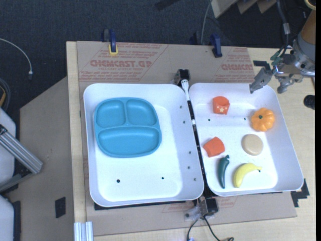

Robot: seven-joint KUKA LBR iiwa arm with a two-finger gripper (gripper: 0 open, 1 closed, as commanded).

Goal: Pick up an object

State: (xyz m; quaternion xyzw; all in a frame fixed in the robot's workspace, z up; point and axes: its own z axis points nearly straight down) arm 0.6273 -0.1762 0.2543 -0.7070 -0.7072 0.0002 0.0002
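Observation:
The right bin (286, 134) holds several toy foods: a red block with a star (220, 105), an orange pumpkin (263, 119), a red-orange wedge (214, 146), a beige round piece (252, 144), a dark green pepper (223, 170) and a yellow banana (245, 173). My gripper (273, 83) hangs over the bin's far right corner, above and behind the pumpkin. Its two fingers are spread apart and nothing is between them.
The left bin (173, 149) holds a blue divided plate (128, 126). A black hinge strip (190, 119) runs between the two bins. Blue clamps (112, 39) hold the cardboard base at the far edge. Cables and a wooden frame lie beyond the bench.

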